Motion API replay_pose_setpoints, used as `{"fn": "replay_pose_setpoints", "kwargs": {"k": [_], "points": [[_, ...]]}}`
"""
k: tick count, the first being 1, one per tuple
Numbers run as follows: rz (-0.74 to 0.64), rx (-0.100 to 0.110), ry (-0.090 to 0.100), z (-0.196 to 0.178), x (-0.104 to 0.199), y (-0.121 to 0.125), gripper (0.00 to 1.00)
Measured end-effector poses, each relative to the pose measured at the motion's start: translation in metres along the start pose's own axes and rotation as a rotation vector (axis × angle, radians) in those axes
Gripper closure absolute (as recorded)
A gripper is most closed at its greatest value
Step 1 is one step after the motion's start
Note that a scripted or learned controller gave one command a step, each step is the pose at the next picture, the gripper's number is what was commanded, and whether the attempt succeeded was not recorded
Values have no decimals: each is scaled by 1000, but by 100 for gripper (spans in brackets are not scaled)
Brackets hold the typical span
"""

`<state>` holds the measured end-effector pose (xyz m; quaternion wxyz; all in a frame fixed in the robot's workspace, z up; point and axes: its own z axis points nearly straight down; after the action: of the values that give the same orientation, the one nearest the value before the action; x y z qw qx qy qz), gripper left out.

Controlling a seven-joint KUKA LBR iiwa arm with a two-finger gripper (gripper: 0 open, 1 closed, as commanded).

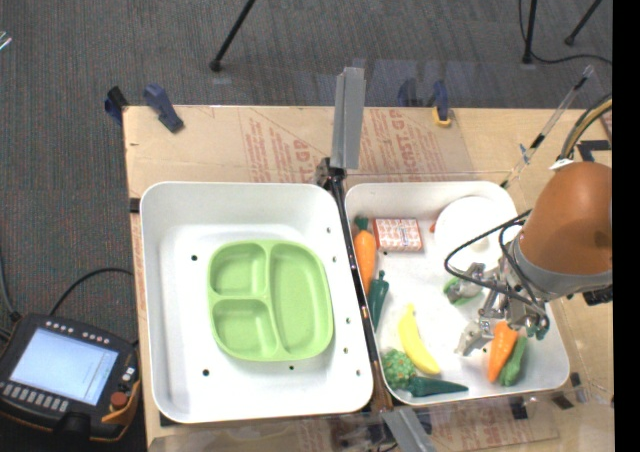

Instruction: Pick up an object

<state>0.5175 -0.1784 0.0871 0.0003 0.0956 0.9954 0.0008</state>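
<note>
Orange carrot [501, 351] lies beneath gripper [487, 325], near right bin's [556, 364] edge.

The arm [570, 225] comes into the scene from the right as a broad, rounded, smooth-surfaced orange shell, shading to brown along its right side. Under the shell a narrow grey ring with a darker rim forms the wrist. Thin black cables loop out from the wrist toward the left in two or three open arcs and curve back in again. Below the ring sits the gripper [487, 332], a small cluster of silvery metal parts with dark joints and pale grey fingers; its finer details are too small to make out.
</note>
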Motion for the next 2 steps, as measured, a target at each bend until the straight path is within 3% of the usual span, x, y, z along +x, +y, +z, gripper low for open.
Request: {"fn": "replay_pose_setpoints", "kwargs": {"k": [1, 2], "points": [[-2, -1, -2, -10, -1, 1, 100], [359, 1, 3, 0, 19, -20, 100]]}}
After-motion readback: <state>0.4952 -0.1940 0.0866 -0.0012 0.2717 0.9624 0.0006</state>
